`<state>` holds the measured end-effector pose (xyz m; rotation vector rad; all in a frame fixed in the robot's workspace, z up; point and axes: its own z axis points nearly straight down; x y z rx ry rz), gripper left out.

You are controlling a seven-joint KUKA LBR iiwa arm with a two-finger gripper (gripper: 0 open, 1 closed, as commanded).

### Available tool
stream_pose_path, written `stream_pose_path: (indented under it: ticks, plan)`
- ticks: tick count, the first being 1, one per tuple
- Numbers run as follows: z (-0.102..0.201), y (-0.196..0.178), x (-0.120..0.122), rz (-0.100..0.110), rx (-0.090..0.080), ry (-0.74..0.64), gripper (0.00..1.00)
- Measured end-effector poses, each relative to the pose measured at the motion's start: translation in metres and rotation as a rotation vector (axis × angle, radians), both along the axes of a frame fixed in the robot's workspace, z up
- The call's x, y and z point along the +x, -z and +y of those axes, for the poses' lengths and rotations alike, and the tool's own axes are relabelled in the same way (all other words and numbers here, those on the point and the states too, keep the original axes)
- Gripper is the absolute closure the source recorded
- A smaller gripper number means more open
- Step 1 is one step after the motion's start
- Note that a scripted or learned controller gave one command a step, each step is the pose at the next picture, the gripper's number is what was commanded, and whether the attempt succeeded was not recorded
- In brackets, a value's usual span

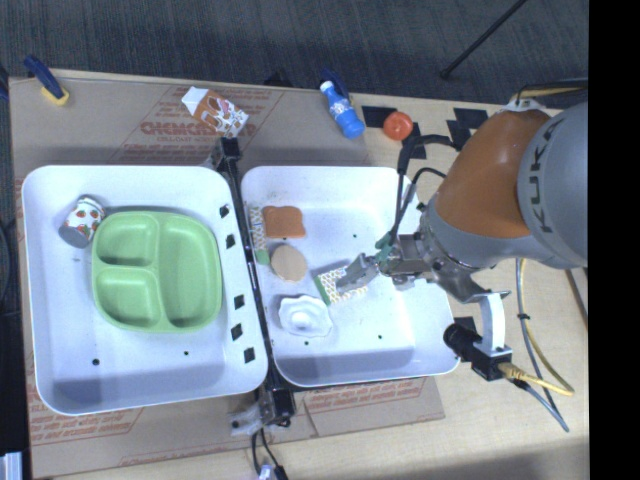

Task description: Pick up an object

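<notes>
Grey arm [530,198] lettered "KUKA"; gripper [350,278] low in right bin [400,358], finger state impossible to tell.

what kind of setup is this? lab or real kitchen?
Likely a lab grasping bench, not a kitchen: a KUKA arm reaches over two white bins holding a green divided tray and small toy-like items, all resting on cardboard.

bins [330,183]: smooth white plastic | divided plate [157,268]: matt green plastic | bench [150,128]: printed cardboard
</notes>
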<state>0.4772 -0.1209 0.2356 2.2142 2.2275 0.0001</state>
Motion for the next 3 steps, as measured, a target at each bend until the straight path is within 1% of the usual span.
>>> stream_pose_path:
  ticks: [1,2,3]
  plan:
    - [-0.010,0.144,-0.001,0.004,0.002,-0.001,0.00]
    - [0.015,0.144,0.028,0.004,0.001,-0.003,0.00]
    - [0.015,0.134,0.028,0.005,0.001,-0.005,1.00]
